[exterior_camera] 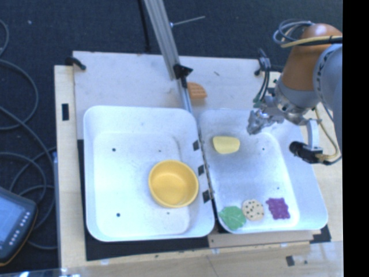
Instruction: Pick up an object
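Right bin (300,206), pincer (255,126) poised above far edge

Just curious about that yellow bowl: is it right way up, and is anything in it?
Upright and empty. The yellow bowl sits in the left bin with its open mouth facing up, and only its bare yellow inside shows.

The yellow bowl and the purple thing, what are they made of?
The yellow bowl looks like smooth plastic: even colour, soft sheen along the rim. The purple thing looks like moulded plastic or rubber, maybe toy grapes, with a bumpy matte surface; it is too small to be sure.
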`<state>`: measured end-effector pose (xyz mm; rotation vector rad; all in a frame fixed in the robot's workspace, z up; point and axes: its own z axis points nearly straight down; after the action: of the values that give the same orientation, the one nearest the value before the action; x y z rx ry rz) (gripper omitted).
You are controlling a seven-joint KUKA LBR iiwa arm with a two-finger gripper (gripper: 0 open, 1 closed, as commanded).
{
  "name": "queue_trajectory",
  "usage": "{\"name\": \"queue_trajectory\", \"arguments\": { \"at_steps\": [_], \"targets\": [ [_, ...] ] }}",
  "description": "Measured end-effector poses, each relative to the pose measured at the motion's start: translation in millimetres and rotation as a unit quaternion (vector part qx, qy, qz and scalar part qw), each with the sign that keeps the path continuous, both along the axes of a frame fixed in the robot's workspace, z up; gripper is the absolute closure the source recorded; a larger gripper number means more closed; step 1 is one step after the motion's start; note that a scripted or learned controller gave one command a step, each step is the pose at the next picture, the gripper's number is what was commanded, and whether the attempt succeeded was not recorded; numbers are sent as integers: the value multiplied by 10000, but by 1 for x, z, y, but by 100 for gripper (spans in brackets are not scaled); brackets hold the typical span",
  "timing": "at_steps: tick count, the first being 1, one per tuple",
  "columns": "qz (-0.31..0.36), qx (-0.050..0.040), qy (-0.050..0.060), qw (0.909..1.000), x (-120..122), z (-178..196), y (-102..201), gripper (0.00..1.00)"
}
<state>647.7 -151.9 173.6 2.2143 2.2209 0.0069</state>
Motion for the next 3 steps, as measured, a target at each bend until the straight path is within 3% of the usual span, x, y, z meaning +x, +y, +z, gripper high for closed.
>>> {"name": "queue_trajectory", "arguments": {
  "at_steps": [1, 3],
  "targets": [
    [6, -4, -4, 10000, 2, 55, -1, 100],
    [28, 15, 21, 10000, 11, 61, 123, 100]
  ]
}}
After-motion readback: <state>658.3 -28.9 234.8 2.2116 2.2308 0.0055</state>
